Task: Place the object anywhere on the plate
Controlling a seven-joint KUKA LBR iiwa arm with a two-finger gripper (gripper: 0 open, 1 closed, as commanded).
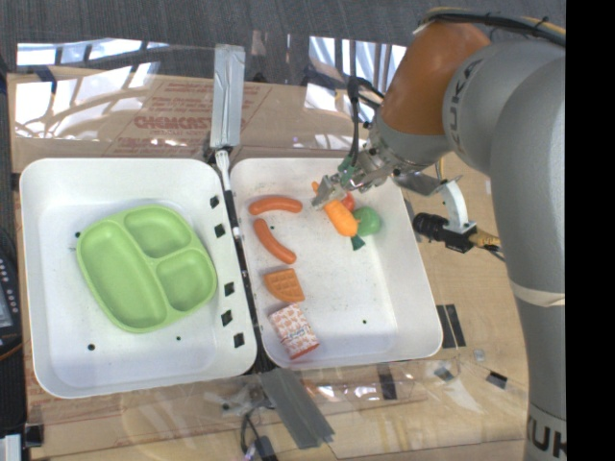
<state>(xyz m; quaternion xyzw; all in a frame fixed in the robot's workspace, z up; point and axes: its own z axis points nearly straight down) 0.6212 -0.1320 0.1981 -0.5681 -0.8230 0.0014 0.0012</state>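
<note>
Jaws unclear; carrot [347,221] orange, green-topped, beside gripper [332,192].

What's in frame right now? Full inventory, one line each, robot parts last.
plate: 1, light green, three compartments, in the left bin
left bin: 1, white, shallow, left half of the bench
right bin: 1, white, shallow, beside the left bin
sausages: 2, orange-red, upper left of the right bin, second one just below the first
toy carrot: 1, orange with green top, upper middle of the right bin, under the gripper
waffle piece: 1, orange-brown, lower left of the right bin
small packet: 1, white and red, near the right bin's front edge
cardboard sheet: 1, brown, behind the bins
arm: 1, grey with orange band, entering from the right
gripper: 1, over the carrot's upper end
</note>
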